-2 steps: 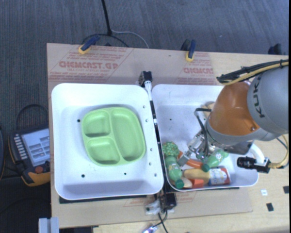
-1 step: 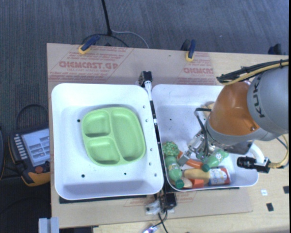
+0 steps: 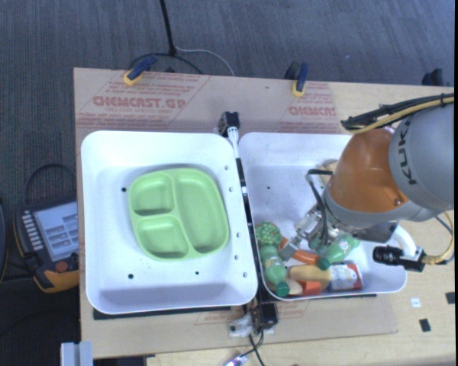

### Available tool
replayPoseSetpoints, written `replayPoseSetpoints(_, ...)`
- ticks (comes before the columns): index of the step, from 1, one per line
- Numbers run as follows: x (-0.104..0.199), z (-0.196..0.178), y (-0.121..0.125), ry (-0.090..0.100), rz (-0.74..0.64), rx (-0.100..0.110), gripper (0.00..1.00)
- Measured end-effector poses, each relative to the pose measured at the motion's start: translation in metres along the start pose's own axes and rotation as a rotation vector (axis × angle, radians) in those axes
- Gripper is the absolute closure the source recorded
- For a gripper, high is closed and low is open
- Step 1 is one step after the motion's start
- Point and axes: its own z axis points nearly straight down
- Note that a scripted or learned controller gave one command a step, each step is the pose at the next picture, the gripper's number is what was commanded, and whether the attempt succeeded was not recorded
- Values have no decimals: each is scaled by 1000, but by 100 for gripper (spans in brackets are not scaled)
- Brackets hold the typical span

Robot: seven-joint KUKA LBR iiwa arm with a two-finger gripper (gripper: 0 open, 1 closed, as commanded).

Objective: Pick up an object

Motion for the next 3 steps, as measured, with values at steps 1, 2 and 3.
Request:
replayPoseSetpoints(1, 0, 0, 0, 0, 0, 0, 0)
replayPoseSetpoints(2, 8, -1, -11, -9, 348, -6, 0)
replayPoseSetpoints(3, 7, -11, -10, -10, 350, -9, 100)
